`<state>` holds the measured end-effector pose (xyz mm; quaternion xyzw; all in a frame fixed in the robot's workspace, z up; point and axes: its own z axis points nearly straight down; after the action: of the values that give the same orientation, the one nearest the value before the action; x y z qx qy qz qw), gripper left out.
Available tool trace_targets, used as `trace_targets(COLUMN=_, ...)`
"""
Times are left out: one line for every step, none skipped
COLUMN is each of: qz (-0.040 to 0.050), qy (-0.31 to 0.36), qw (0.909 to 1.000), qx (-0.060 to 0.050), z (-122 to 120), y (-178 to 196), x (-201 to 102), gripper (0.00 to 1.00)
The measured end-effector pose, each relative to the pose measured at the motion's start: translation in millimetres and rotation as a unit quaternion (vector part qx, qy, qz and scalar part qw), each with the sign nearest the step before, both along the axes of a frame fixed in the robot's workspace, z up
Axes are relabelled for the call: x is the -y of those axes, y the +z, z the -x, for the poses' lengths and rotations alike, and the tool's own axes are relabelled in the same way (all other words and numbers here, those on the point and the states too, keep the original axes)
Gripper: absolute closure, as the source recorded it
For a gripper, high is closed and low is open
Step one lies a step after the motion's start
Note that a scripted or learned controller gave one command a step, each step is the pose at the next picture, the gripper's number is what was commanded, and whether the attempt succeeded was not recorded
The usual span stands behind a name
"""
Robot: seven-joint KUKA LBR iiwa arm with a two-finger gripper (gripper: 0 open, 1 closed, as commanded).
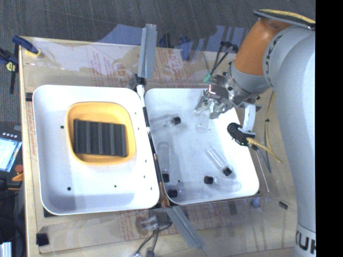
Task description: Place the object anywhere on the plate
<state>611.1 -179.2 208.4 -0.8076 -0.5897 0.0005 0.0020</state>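
At the left of the frame, the yellow plate (101, 111) with its dark ribbed centre sits bare in the left bin (53, 191). To its right, clear vials (219, 161) with black caps lie scattered in the right bin (187, 197). At upper right the gripper (210, 105) hangs above that bin; whether it is parted or grasping anything cannot be told. The placing looks yet to be done.

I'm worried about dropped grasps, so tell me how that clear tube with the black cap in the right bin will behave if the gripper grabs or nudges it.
The clear capped tube lies flat on its side, so a nudge would probably roll it. It looks thin and smooth, likely light and slippery between fingers. If glass, possibly fragile.
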Motion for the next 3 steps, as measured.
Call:
trace_targets(qz=-0.0001, qy=0.145, qw=0.9894, qx=-0.001, z=-11.2, y=-2.3, x=-48.8, gripper=1.00)
trace_targets(qz=-0.0002, qy=0.189, qw=0.9820, qx=-0.001, z=-27.8, y=-17.1, x=-100.9, gripper=1.00)
trace_targets(qz=0.0010, qy=0.323, qw=0.9464, qx=0.002, z=-44.2, y=-16.0, x=-128.3, gripper=1.00)
